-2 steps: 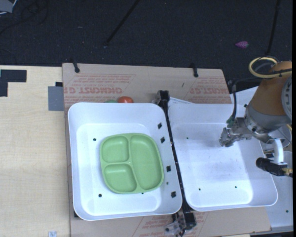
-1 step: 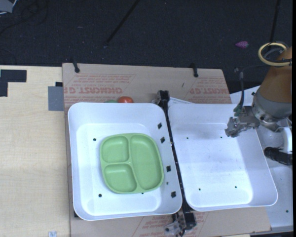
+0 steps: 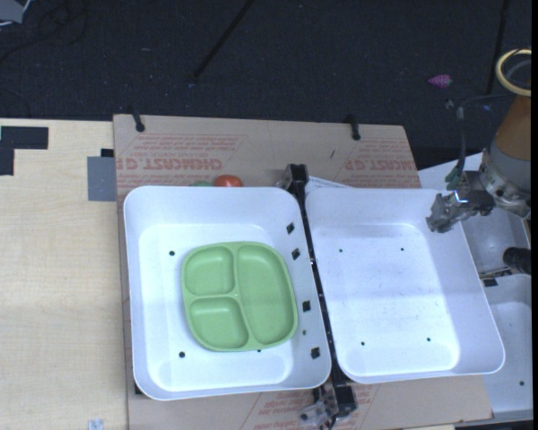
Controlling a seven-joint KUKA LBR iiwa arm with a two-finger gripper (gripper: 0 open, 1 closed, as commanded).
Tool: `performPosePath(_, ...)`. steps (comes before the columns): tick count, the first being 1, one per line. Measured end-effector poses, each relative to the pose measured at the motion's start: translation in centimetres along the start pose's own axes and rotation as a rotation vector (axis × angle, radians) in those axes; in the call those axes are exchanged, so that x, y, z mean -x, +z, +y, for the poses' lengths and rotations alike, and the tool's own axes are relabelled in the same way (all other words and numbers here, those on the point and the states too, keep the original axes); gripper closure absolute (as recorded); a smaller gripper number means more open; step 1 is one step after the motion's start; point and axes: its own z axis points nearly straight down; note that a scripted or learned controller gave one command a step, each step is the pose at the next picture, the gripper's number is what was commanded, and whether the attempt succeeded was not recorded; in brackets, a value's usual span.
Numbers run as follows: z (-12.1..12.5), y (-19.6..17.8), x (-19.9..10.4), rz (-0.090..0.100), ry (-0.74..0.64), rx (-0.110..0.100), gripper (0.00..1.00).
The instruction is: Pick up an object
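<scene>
Currently, at the bench:
Left bin (image 3: 152, 240): a shallow white tray with a green divided plate (image 3: 239, 295) lying flat near its middle, three compartments facing up.
Plate position: well apart from the arm, closer to the bin's right wall than to its left.
Right bin (image 3: 466, 330): white, its floor faintly speckled, touching the left bin along a black clamped seam.
Arm (image 3: 513, 133): grey with an orange band, entering from the right, above the right bin's far right corner.
Gripper (image 3: 448, 210): a metallic tip over the rim of the right bin at its upper right; nothing is visible between its fingers, and I cannot tell whether they are spread or closed.
Red object (image 3: 228, 182): small, round, lying just behind the left bin's far wall on the cardboard sheet (image 3: 260, 155).
</scene>
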Motion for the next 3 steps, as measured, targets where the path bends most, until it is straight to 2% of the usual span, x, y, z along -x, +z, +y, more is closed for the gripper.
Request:
performPosePath(1, 0.2, -5.5, 1.0, 0.000, -0.001, 0.002, 1.00)
performPosePath(2, 1.6, -5.0, -4.8, 0.003, -0.002, -0.005, 1.00)
performPosePath(3, 2.1, -3.5, -9.4, 0.003, 0.000, -0.007, 1.00)
